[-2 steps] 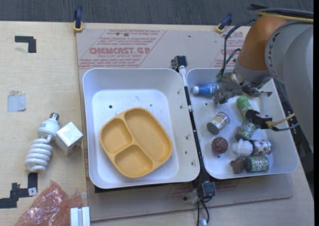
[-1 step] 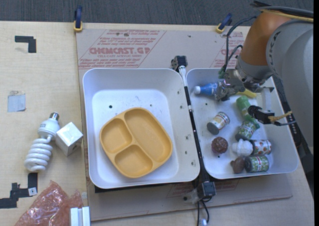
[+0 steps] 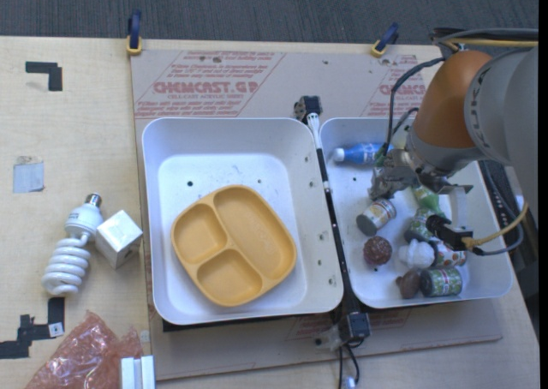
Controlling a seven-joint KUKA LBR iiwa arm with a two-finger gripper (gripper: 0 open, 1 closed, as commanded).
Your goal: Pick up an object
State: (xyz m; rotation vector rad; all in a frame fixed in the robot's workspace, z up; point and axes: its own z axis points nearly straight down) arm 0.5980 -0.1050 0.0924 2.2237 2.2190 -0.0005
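Observation:
The right bin (image 3: 342,143) holds several small things. A blue and white bottle (image 3: 360,153) lies at its far left. A small jar with a grey lid (image 3: 374,216) lies tilted near the middle, and a brown ball (image 3: 377,251) sits in front of it. A white lump (image 3: 419,253), a green can (image 3: 442,281), a dark brown piece (image 3: 409,284) and a green bottle (image 3: 425,200) crowd the right side. My gripper (image 3: 390,180) hangs low in this bin, just behind the grey-lidded jar and right of the blue bottle. The wrist hides what lies under it.
The left bin (image 3: 171,143) holds a yellow divided plate (image 3: 233,244). On the bench to the left lie a spiral light bulb (image 3: 70,246), a white cube (image 3: 119,236) and a red mesh bag (image 3: 86,353). Black cables (image 3: 492,242) run over the right bin's rim.

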